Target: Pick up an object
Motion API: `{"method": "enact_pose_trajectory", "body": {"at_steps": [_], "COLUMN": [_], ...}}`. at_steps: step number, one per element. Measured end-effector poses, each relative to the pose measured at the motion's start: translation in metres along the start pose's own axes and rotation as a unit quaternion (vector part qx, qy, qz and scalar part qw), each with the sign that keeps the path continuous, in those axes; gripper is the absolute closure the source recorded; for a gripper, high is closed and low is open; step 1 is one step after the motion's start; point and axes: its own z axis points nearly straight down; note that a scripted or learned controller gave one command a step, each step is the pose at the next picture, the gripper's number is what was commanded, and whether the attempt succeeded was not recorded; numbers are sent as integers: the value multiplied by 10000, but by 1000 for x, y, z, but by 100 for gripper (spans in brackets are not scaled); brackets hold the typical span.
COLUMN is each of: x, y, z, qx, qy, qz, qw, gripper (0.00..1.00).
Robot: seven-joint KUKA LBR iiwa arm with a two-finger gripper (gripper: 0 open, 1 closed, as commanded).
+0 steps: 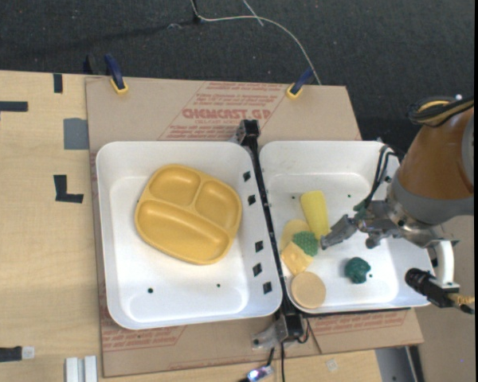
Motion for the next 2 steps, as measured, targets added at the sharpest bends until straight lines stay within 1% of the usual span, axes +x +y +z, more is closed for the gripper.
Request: {"method": "enact_pose_trajectory", "body": {"at_steps": [1, 2], "x": [0, -5], "y": [3, 3], "z": [-6, 57], "qx": [-63, -35], "qy": [-12, -4], "qz": [-20, -16], "qw": [10000, 10000], "gripper": [0, 0]}}
